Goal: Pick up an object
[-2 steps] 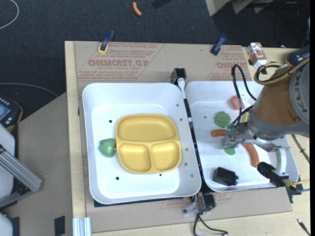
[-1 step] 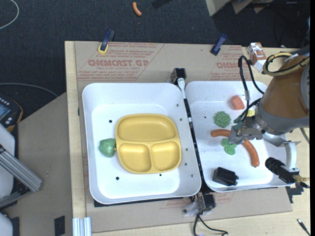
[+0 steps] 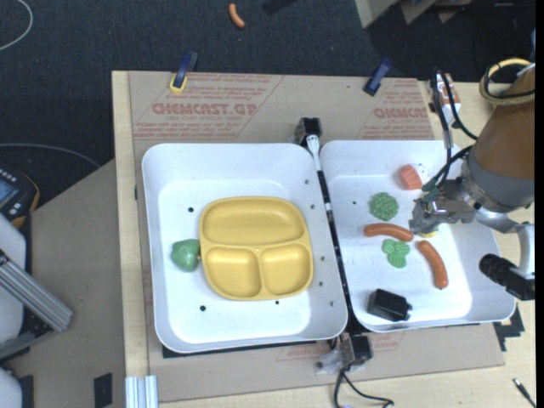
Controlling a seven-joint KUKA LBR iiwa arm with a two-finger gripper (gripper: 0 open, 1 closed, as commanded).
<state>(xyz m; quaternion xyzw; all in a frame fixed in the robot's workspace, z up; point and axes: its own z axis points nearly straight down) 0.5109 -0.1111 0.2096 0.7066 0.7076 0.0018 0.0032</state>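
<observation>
The right bin (image 3: pixel 357 170) holds several toy foods. A green broccoli piece (image 3: pixel 383 205) lies near the middle, with an orange sausage (image 3: pixel 388 232) just below it. Under that sits a smaller green piece (image 3: pixel 396 253). A second sausage (image 3: pixel 433 263) lies to the right, a salmon-pink piece (image 3: pixel 410 177) sits at the back, and a black block (image 3: pixel 389 305) rests near the front. My gripper (image 3: pixel 425 219) hangs low over the bin, right beside the right end of the first sausage. Nothing visibly sits between its fingers.
The left bin (image 3: pixel 161 177) carries a yellow divided tray (image 3: pixel 255 246) and a green leafy piece (image 3: pixel 185 254) on the tray's left. The grey arm with its orange band (image 3: pixel 508 143) fills the right side above the right bin. Clamps sit at the bench's back edge.
</observation>
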